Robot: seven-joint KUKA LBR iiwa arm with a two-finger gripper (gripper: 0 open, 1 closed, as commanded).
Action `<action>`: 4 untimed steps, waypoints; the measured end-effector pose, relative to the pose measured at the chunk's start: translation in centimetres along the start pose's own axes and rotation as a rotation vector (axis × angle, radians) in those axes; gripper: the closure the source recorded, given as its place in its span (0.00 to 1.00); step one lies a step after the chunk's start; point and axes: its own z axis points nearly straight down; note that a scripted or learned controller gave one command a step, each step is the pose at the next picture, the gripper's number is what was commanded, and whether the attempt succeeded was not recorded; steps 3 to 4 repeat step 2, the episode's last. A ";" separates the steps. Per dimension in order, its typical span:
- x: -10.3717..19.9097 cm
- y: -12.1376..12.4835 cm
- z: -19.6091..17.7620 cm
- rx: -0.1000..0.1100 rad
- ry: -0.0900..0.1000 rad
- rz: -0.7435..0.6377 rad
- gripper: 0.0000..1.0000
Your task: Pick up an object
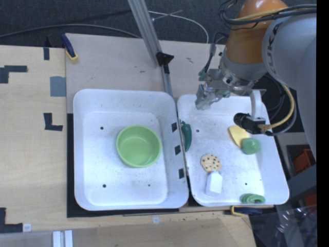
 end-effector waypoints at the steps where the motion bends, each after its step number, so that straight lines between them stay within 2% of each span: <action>1: 5.2 -2.8 0.7 0.001 0.000 -0.001 1.00; 2: 9.6 -4.9 1.3 0.001 0.000 -0.001 1.00; 4: 9.6 -4.9 1.3 0.001 0.000 -0.001 1.00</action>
